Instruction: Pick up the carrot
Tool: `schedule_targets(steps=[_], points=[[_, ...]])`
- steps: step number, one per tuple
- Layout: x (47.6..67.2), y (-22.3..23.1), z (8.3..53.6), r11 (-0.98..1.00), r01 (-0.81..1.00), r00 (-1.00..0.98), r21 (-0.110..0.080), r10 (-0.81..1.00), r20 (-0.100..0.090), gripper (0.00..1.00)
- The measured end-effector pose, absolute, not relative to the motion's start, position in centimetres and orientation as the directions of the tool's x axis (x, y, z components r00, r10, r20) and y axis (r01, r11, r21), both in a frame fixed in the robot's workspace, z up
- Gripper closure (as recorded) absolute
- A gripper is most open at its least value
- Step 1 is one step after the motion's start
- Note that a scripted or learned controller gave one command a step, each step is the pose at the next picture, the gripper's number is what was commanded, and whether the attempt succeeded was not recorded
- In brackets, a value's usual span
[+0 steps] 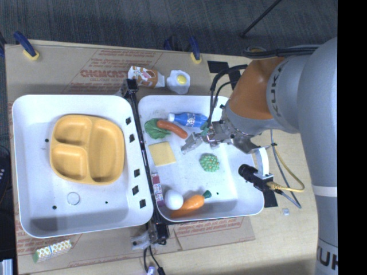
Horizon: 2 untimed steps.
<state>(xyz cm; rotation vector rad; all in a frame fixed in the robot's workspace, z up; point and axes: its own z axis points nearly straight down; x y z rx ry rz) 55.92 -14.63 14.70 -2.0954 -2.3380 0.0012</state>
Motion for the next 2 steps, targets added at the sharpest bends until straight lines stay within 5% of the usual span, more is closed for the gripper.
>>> schedule_targets(steps=[1,2], points=[[60.1,-10.2,9.1,-0.221,0.975,0.221,-0.003,0.975,0.000,0.00],[62.0,-9.9,9.1,-0.510,0.860,0.510,-0.004,0.860,-0.001,0.00]])
